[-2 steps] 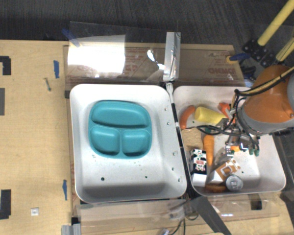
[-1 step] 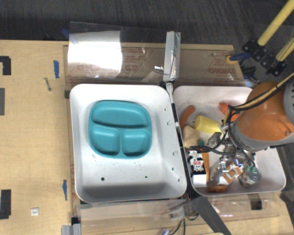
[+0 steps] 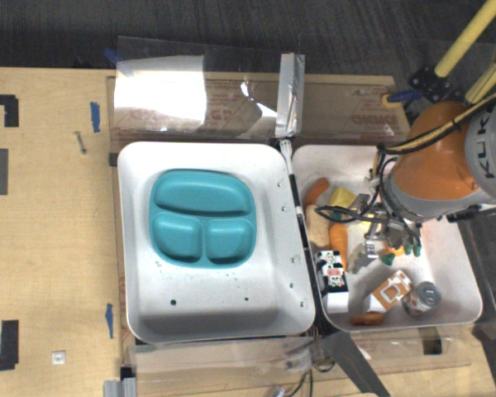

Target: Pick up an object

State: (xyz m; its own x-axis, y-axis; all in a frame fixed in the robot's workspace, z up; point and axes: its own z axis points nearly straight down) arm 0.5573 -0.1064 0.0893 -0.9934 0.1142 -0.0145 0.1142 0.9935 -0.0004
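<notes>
Clutter fills the right bin: carrot, yellow block, can; gripper hangs low among them, and whether it grips anything I cannot tell; best aim at one isolated piece, descend straight, then close.

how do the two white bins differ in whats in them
The left bin holds one big thing, a teal divided plate lying flat near its middle. The right bin holds many small mixed items crowded together, with the arm's claw down among them. Both bins are shallow, white and sit side by side.
</notes>
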